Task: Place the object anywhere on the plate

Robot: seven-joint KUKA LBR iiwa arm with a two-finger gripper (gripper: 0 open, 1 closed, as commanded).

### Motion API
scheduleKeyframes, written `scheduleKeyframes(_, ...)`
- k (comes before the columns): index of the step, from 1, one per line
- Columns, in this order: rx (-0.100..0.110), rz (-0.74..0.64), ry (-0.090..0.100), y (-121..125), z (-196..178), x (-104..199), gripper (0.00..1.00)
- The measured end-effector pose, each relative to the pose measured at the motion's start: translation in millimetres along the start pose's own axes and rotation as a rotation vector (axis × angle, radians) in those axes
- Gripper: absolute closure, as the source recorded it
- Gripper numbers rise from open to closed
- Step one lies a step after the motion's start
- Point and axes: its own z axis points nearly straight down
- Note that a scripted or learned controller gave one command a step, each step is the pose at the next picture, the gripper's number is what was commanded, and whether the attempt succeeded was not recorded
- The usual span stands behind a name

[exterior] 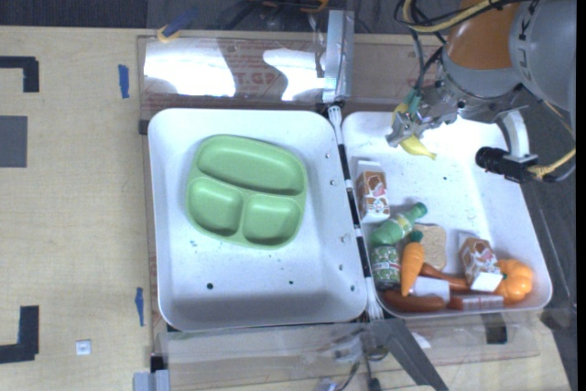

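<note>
Since green plate (pixel 245 189) sits alone in left bin (pixel 174 261), drop spot is easy. Pincer (pixel 409 125) pinches yellow banana (pixel 419 146) above right bin (pixel 462 156), ready to carry.

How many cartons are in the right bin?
2. One carton lies by the bin's left wall, above the green bottle. The other carton stands near the bin's lower right corner, beside the orange. The pile may hide more.
</note>
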Motion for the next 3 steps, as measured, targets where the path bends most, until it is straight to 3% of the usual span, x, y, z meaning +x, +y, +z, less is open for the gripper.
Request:
scheduleKeyframes(1, 0.002, 0.028, 0.002, -28, 0, 82, 1.0)
scheduleKeyframes(2, -0.001, 0.215, 0.0, -23, -42, 65, 1.0)
scheduleKeyframes(3, 0.003, -0.161, 0.003, -41, -24, 157, 1.0)
